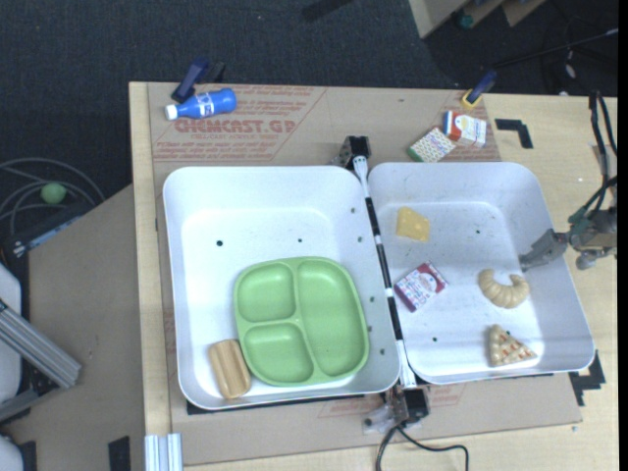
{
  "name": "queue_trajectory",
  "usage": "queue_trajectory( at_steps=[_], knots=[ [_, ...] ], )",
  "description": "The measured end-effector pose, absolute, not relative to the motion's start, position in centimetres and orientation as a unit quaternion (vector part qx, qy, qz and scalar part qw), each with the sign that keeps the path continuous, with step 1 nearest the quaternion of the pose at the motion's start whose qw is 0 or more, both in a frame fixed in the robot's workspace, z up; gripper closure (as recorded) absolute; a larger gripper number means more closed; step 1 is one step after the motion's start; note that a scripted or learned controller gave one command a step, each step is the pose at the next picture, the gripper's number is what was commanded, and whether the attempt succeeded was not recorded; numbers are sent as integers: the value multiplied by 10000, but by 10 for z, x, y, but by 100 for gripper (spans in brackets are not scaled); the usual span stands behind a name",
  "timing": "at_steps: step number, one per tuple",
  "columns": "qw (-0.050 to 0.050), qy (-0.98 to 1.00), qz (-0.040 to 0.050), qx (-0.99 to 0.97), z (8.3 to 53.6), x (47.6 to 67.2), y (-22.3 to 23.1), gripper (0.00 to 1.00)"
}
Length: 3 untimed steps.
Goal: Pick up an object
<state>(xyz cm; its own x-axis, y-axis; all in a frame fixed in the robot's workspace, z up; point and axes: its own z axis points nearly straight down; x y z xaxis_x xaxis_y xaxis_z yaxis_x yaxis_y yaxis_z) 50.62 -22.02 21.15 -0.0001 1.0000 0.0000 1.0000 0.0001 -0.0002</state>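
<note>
Objects you could pick lie mostly in the right-hand shallow white bin (461,361): a yellow wedge of toy cheese (413,226) near its upper left, a small maroon-and-white packet (420,287) against its left wall, a pale tan toy croissant (504,287) toward the right, and a speckled tan pizza-slice toy (510,347) near the lower right corner. All four lie apart from one another.

Your grey two-finger gripper (546,250) reaches in over the right rim of that bin, just above and to the right of the croissant, and touches none of the four. Whether it is clenched or released, you cannot tell from this view.

In the left-hand shallow white bin (196,214) you have a light green divided plastic tray (299,320) with three compartments, and a tan bread-like block (230,367) just beside its lower left edge.

On the bench (147,292) behind the bins lie a blue-and-white bottle (202,104) on its side at the left and a small colourful carton (447,137) at the right.
</note>
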Motion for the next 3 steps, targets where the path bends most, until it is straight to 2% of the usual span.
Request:
queue_trajectory(
  at_steps=[1, 2, 3],
  knots=[
    [13, -7077, 2, -7065, 162, 496, -153, 0],
    [-28, -7074, -22, -7068, 88, 555, -116, 0],
    [-6, -7077, -4, -7065, 85, 647, -125, 0]
  ],
)
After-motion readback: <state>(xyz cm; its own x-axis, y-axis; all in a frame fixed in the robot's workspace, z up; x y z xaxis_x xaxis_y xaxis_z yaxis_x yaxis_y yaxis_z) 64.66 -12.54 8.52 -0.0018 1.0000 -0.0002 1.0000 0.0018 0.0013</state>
